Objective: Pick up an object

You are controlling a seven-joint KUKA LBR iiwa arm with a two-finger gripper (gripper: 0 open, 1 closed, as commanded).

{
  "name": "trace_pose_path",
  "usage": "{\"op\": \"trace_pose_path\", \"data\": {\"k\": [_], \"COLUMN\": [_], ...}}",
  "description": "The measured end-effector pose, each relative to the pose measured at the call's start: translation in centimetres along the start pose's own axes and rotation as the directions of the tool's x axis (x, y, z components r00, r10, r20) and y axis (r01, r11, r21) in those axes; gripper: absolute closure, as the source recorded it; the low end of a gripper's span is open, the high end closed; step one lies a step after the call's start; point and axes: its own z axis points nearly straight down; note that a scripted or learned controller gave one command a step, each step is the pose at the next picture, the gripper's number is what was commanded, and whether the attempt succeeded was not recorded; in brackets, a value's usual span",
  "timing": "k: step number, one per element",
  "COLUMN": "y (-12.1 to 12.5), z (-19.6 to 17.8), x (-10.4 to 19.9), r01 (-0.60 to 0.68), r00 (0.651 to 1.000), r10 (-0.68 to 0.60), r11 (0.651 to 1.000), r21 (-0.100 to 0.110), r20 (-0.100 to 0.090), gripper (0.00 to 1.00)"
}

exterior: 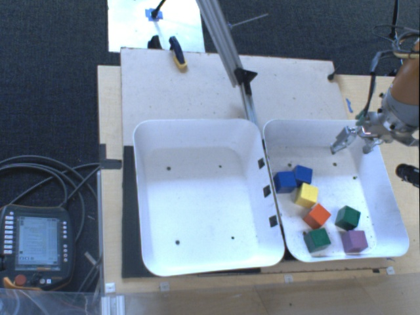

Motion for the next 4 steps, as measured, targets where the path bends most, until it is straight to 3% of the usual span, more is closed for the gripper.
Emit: {"op": "trace_pose_path", "data": {"k": [1,2,4], "y": [-0.3,-0.1,0.0], "z": [4.2,2.8,-8.8], "x": [0.3,0.2,-0.6], "r01": [0.0,0.002,0.001], "r00": [1.0,1.0,1.0], "r10": [0.0,-0.002,-0.001], "r11": [1.0,1.0,1.0], "r21": [0.0,-0.008,-0.011], "r20": [0.0,0.002,0.004], "gripper": [0.0,1.0,1.0]}}
